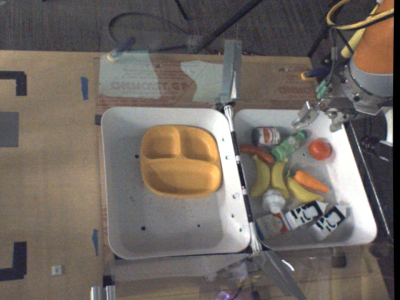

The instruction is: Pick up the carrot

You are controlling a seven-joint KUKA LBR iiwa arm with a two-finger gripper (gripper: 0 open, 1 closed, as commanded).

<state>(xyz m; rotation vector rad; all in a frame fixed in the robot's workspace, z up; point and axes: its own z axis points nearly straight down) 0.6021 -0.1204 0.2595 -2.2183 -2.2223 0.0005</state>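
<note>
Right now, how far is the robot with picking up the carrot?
Nothing looks done yet. The carrot lies in the right bin, resting against the bananas. The hand hovers over the bin's far edge, apart from the carrot. Left to do: reach the carrot, grasp it, lift it.

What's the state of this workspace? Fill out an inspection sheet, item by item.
Surface: wooden bench bearing two white bins, left bin and right bin.
Job's things: carrot lies in the right bin, against a banana.
Clutter: orange divided plate in the left bin; can, green bottle, tomato, sausage, second banana, two cartons in the right bin.
Grippers: gripper above the right bin's far edge, apart from the carrot.
Cables: yellow cable looped by the arm.
Surroundings: blue tape on the bench; dark carpet beyond.
</note>
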